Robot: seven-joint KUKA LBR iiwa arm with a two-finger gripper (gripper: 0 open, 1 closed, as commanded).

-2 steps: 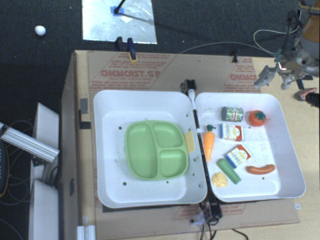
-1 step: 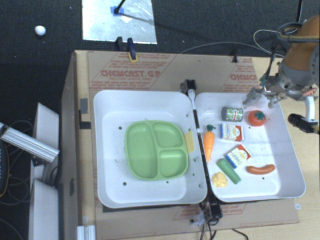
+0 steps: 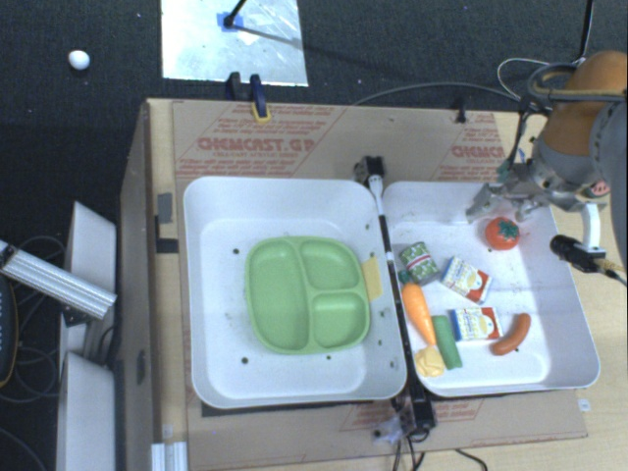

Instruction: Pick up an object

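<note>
A: Where does the gripper (image 3: pixel 505 202) sit?

B: At the far right corner of the right bin (image 3: pixel 574 307), low over the floor; its two fingers are spread apart, with nothing between them; the tomato (image 3: pixel 502 233) lies just beneath and a little nearer the camera, not yet straddled, as far as I can tell.

A: So the tomato is the likely target; what could spoil it?

B: It is round and looks smooth; if the fingers close off-centre it may squirt out sideways and roll toward the bin wall; the wall is also near, so a finger could catch on it during descent; and the slanted view hides how high the tips really are, so a close in empty air is possible.

A: What else is in that bin?

B: Well apart from the gripper, a cluster near the centre divider: a green can (image 3: pixel 416 261), a carrot (image 3: pixel 419 313), two small cartons (image 3: pixel 466 280), a green stick (image 3: pixel 446 342) beside the carrot, a yellow piece (image 3: pixel 429 362) at the near edge, and a sausage (image 3: pixel 511 335) to the right; several touch, so grasping there risks dragging neighbours.

A: And the left bin (image 3: pixel 221 263)?

B: It holds a green divided plate (image 3: pixel 306 294); a small yellow piece (image 3: pixel 372 278) lies at its right edge.
</note>
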